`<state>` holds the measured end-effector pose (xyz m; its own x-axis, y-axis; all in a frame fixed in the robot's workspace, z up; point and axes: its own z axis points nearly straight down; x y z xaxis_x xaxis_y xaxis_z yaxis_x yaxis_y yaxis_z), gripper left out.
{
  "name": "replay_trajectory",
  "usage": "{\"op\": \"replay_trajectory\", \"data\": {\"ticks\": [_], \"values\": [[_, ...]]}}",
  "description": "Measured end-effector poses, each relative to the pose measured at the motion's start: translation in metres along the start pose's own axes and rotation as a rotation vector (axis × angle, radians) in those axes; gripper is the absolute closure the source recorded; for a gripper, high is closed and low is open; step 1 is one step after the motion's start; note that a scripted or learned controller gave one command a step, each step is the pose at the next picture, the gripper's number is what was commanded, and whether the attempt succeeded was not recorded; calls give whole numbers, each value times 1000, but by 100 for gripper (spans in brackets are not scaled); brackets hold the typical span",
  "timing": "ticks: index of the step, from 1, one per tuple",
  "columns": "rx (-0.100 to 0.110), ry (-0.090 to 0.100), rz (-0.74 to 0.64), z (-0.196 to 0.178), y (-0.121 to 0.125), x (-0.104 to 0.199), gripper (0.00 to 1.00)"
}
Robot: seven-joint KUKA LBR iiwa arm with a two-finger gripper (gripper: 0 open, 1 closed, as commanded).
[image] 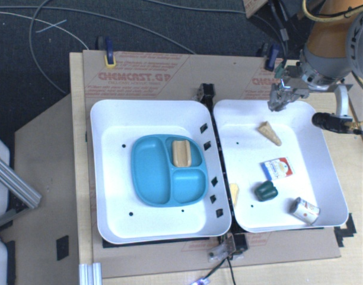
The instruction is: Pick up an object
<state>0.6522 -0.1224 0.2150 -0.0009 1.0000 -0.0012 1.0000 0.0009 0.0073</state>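
The tan wedge (269, 132) lies loose in the upper middle of the right bin (331, 177), and it is the nearest candidate to the gripper (279, 103), which hangs over that bin's far edge, just above and beside the wedge without touching anything. I cannot tell whether the fingers are open or closed; they read as a dark cluster with nothing seen between them. Lower in the same bin sit a blue and white packet (277, 169), a dark green piece (266, 190), a small silver can (304, 210) near the front right corner, and a pale yellow sliver (233, 193) against the inner wall. The left bin (110, 177) holds a blue divided tray (161, 180) with a tan block (181, 153) in its upper right compartment. The likely trouble, as I judge it: the wedge is flat and tapered, so a descent slightly off centre could pinch its thin tip and let it slip out, or nudge it away. Coming down so close to the bin's rim, the fingers might also catch the wall.
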Motion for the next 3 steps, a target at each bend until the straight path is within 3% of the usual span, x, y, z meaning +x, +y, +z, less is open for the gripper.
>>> {"op": "replay_trajectory", "data": {"ticks": [1,2,3], "values": [[0,0,0,-51,3,-9,100],[3,1,0,-69,4,-9,100],[10,4,-4,-63,-9,40,100]]}}
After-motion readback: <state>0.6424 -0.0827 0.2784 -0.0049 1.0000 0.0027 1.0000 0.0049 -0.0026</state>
